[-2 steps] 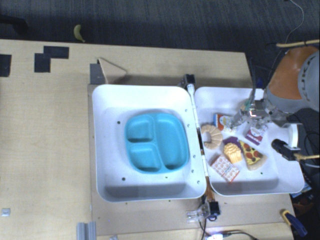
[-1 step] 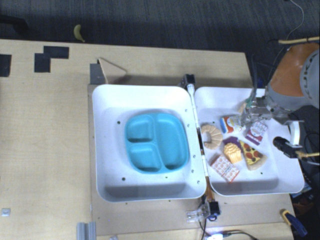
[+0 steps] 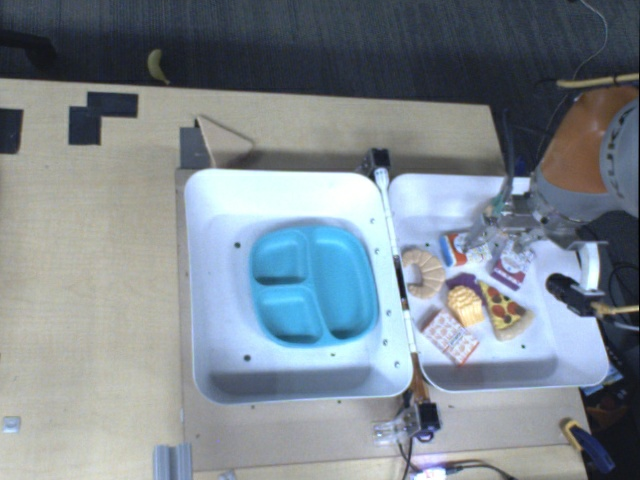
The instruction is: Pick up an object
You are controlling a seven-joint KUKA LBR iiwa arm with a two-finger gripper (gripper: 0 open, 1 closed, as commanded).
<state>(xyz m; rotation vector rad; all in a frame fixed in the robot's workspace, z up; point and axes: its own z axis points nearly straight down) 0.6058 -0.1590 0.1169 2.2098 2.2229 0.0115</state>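
In the right bin (image 3: pixel 560 363) lie several toy foods. They are a beige ring-shaped pastry (image 3: pixel 422 273), a yellow and purple fries box (image 3: pixel 465 303), a pizza slice (image 3: pixel 506 314), a red checkered packet (image 3: pixel 452 337), a small red and blue item (image 3: pixel 455 248) and a white packet with pink print (image 3: pixel 511 269). My gripper (image 3: pixel 503 234) hangs low over the bin's back half, just above the white packet and to the right of the red and blue item. No object is visibly lifted.
The left bin (image 3: pixel 215 268) holds a blue tray (image 3: pixel 311 283) with three compartments. A raised divider (image 3: pixel 393 258) separates the two bins. The grey and orange arm (image 3: pixel 590 158) comes in over the right bin's back right corner.
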